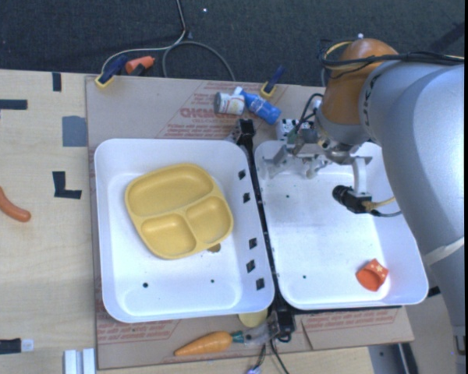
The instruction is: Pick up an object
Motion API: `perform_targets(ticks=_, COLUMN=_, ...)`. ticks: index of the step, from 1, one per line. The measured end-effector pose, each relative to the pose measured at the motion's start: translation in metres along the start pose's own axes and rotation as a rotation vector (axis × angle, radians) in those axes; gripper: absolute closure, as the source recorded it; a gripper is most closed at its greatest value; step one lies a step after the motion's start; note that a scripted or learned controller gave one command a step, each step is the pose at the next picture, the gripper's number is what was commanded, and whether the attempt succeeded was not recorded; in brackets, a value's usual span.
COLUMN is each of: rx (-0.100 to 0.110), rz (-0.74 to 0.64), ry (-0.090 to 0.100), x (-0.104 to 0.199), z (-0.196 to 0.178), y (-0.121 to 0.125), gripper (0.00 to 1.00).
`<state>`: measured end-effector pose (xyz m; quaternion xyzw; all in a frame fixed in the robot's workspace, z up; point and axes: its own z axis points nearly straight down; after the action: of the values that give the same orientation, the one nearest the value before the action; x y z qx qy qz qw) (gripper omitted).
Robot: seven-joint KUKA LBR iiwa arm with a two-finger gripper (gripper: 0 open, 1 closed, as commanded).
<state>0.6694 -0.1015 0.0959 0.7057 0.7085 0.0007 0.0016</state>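
Camera view: the gripper [310, 160] sits low at the far edge of the right bin [327, 287]; whether it is released or clenched cannot be told. The nearest candidate, an orange object [372, 275], lies well apart at the bin's near right corner. Risk: closing here grasps nothing; a corner approach may strike the wall.

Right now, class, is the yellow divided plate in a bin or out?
In: the yellow divided plate lies flat inside the left bin.
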Motion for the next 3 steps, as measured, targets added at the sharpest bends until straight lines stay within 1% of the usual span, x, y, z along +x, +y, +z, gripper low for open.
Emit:
perform_targets(ticks=1, rx=0.0, rz=-0.001, ry=0.001, x=0.001, z=-0.01, y=0.0, gripper=1.0)
perform_targets(ticks=2, rx=0.001, rz=-0.001, ry=0.001, x=0.001, z=-0.009, y=0.0, gripper=0.0)
perform_targets(ticks=3, rx=0.004, rz=0.002, ry=0.0, x=-0.001, z=0.012, y=-0.001, gripper=0.0)
